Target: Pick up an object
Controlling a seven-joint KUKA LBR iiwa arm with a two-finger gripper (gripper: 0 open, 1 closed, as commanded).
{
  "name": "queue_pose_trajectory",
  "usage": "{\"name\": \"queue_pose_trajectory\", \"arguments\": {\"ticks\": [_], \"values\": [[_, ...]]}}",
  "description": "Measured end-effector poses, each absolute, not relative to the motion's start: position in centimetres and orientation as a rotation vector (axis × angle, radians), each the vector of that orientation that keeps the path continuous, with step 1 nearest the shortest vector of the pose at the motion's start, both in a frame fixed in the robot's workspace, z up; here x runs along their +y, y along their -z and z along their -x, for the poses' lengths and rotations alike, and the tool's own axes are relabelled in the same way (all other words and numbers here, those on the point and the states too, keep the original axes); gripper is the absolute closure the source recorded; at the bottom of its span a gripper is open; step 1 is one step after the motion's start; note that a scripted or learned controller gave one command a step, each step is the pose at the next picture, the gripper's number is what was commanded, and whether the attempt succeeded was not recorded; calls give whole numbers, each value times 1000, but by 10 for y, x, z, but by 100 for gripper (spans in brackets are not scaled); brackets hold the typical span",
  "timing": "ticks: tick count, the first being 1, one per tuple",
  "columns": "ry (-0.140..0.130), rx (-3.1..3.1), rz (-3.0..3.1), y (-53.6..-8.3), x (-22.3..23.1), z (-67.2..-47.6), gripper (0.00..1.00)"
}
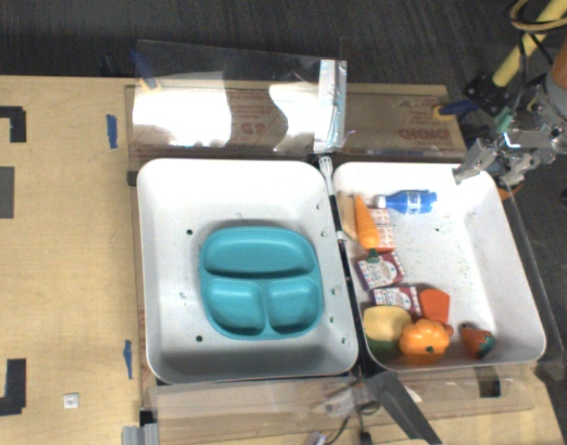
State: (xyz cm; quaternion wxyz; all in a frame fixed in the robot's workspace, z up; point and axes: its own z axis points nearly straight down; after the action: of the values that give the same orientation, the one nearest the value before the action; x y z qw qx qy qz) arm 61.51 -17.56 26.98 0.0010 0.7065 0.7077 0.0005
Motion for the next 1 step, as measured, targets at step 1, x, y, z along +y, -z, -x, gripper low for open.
{"name": "queue_pose_trajectory", "arguments": {"ticks": [1], "values": [[3, 1925, -2489, -229, -118, -581, 0]]}}
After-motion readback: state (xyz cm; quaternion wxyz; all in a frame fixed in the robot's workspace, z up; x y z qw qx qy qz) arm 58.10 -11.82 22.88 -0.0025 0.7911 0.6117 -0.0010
